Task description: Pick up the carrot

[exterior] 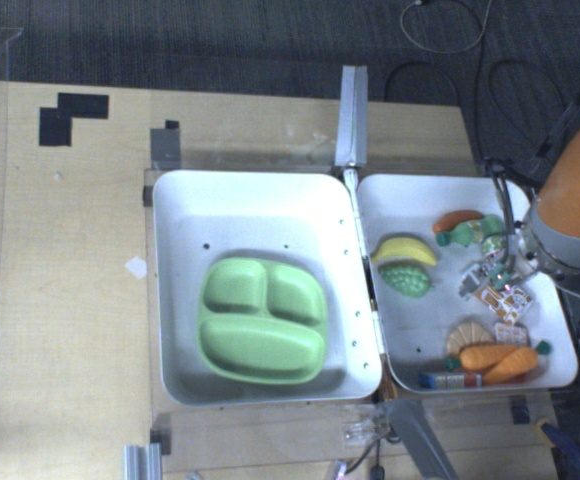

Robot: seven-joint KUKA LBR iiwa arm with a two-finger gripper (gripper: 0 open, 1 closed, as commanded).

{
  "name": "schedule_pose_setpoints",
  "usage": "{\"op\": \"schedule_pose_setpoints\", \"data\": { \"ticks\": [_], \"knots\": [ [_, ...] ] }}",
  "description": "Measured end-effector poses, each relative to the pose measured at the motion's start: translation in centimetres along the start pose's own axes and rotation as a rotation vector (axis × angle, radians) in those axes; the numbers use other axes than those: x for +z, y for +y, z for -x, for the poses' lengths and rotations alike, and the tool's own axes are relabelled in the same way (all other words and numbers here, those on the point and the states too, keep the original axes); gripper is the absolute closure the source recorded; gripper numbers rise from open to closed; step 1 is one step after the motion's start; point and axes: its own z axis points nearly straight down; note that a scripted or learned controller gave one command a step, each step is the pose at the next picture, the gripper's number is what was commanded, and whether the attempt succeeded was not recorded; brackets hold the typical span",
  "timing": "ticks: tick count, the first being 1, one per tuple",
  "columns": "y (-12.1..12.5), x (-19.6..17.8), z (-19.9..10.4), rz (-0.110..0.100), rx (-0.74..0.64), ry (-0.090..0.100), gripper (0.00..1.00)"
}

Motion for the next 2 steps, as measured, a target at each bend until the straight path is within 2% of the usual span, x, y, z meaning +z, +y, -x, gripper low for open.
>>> {"op": "schedule_pose_setpoints", "data": {
  "ticks": [1,2],
  "knots": [
    [0.0,0.0,0.0,0.0,0.0,0.0,0.0],
    [-0.9,-6.6,-0.2,0.002,-0.257,-0.003,0.0]
  ]
}}
